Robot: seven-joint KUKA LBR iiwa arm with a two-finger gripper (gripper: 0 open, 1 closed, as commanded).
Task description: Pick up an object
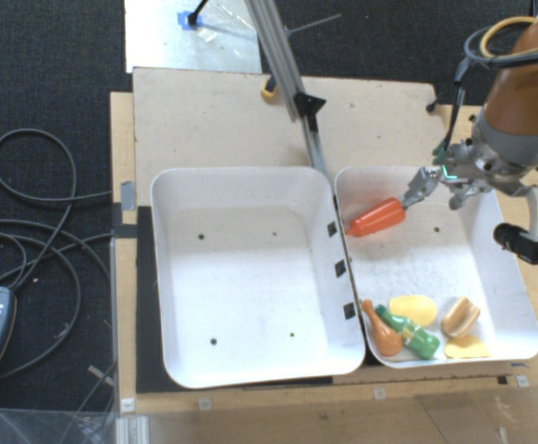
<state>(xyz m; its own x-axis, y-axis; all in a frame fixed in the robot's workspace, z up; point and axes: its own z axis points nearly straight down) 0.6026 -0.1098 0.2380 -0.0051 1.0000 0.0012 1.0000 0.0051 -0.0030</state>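
One carrot (pixel 377 217) pinched at its end by the tool (pixel 413 195), near right bin's (pixel 505 276) far-left corner; lift apparently underway.

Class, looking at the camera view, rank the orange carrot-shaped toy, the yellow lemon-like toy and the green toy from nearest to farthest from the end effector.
1. Orange carrot-shaped toy, right beside the end effector, upper right bin.
2. Yellow lemon-like toy, lower in that bin.
3. Green toy, near the bin's bottom edge.
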